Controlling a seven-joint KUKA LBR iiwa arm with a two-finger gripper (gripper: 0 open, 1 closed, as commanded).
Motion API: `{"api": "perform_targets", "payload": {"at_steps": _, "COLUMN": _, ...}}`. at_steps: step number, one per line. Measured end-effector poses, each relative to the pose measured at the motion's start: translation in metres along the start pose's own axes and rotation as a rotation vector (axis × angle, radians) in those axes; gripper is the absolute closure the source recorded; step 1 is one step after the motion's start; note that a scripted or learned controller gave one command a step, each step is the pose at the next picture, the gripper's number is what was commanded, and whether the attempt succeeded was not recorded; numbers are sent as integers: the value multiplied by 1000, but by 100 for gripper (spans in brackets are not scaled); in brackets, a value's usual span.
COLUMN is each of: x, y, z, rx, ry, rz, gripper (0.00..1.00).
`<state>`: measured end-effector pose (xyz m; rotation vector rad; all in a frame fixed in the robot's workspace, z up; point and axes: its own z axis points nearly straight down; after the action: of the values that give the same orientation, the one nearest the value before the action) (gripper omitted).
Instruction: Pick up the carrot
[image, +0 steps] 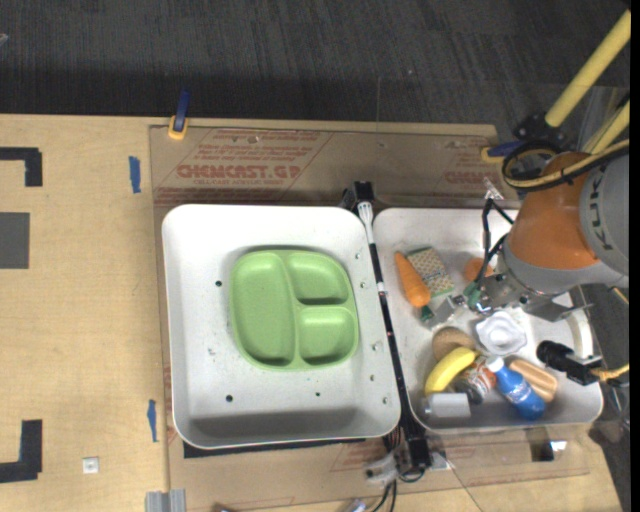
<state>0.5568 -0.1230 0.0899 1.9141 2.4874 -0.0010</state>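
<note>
The carrot (411, 280) is a short orange piece lying in the right bin (455, 222), near its left wall, beside a speckled grey packet (431, 265). My gripper (477, 297) hangs over the middle of that bin, a little to the right of the carrot and apart from it. The wrist and its orange band (549, 227) cover the bin's right side. Nothing shows in the gripper's grasp.
A green divided plate (294, 307) lies in the left bin (190, 300). The right bin also holds a banana (448, 368), a blue bottle (519, 390), a white crumpled item (498, 333), a small orange item (473, 269) and other clutter along its front.
</note>
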Motion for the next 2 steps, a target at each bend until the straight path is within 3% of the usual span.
{"api": "perform_targets", "payload": {"at_steps": 1, "x": 39, "y": 76, "z": -97, "rx": 1, "ry": 5, "rz": 167, "gripper": 0}}
{"api": "perform_targets", "payload": {"at_steps": 2, "x": 2, "y": 79, "z": -28, "rx": 9, "ry": 5, "rz": 13, "gripper": 0}}
